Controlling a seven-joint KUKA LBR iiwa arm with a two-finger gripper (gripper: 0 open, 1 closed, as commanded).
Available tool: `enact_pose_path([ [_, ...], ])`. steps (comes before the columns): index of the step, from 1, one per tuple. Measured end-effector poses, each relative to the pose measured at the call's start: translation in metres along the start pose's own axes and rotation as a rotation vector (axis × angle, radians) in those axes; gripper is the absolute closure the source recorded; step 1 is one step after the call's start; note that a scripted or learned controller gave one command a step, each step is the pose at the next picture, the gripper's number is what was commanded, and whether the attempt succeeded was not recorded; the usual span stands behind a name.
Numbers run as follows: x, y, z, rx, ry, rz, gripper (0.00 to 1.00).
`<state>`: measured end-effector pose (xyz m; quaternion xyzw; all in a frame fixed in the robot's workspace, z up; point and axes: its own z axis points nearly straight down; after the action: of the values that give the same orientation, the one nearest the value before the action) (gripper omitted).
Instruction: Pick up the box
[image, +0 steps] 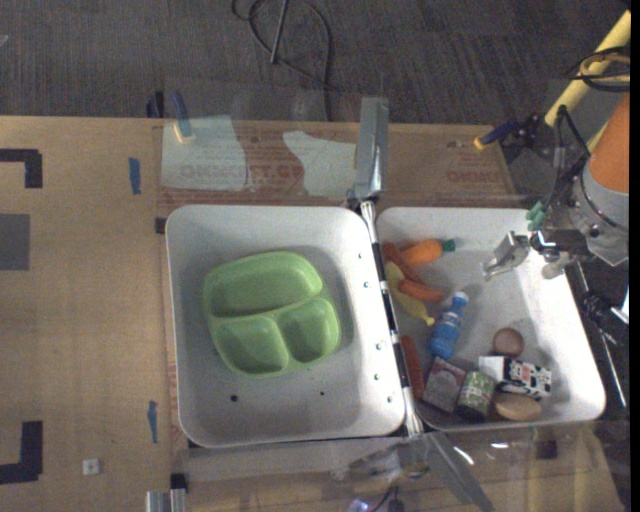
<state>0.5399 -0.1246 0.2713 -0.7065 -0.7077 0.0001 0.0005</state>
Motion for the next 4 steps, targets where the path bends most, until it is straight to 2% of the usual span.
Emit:
enact_pose_path([
  [1,0.0,0.001,-0.01,-0.003,-0.001,0.0,1.0],
  [2,0.0,0.001,-0.01,-0.003,-0.001,0.0,0.0],
  [3,-0.001,0.002,-0.021,-0.006,-0.002,0.001,1.0],
  [4,0.127,-0.046,-0.145,-0.002,-0.001,0.039,1.0],
])
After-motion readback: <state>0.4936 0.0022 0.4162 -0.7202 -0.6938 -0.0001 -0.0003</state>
